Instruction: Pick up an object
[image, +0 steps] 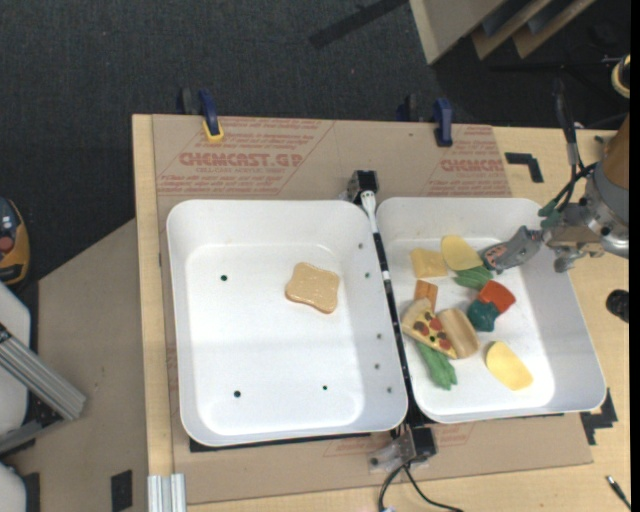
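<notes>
My gripper (536, 254) hangs over the upper right part of the right bin (575, 345), its two grey fingers (510, 249) spread open with nothing between them. The left fingertip sits just above a green toy piece (472, 277) and a yellow oval piece (460, 251). Close below lie a red-orange piece (497, 295) and a teal piece (481, 316). Also in this bin are a yellow cheese square (429, 263), an orange block (426, 292), a pizza slice (428, 325), a tan bread piece (461, 332), a green bean (439, 366) and a yellow lemon (508, 365).
A lone slice of toast (313, 288) lies in the left bin (200, 330). The raised divider rims (385, 300) run between the bins. The arm's cables and body stand at the right edge. Blue clamps (441, 122) hold the board at the back.
</notes>
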